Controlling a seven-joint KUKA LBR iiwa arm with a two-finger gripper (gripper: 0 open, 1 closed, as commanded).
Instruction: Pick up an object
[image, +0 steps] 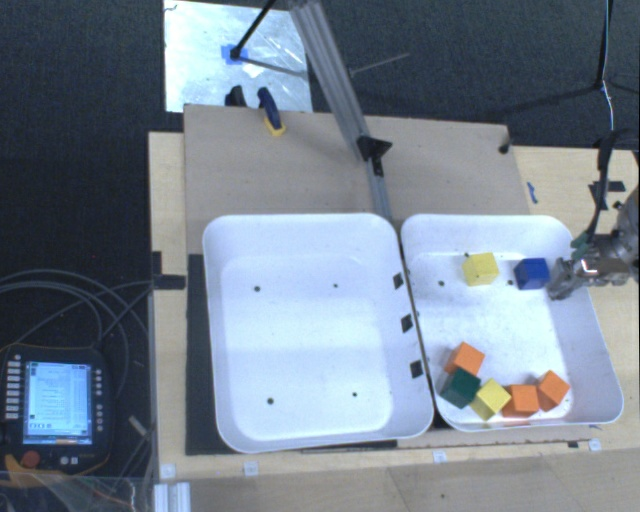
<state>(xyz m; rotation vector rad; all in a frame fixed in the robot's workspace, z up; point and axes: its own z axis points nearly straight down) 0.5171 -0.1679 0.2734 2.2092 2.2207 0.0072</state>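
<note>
Robotics lab test bench. Evidence: pale wooden bench top (300, 160) carrying two shallow white plastic bins (305, 335) side by side; small coloured cubes (495, 390) in the right-hand bin as test objects. Left of the bins, a black handheld control pendant with lit screen (55, 405) and loose cables (90, 300) on dark carpet (70, 120).
</note>
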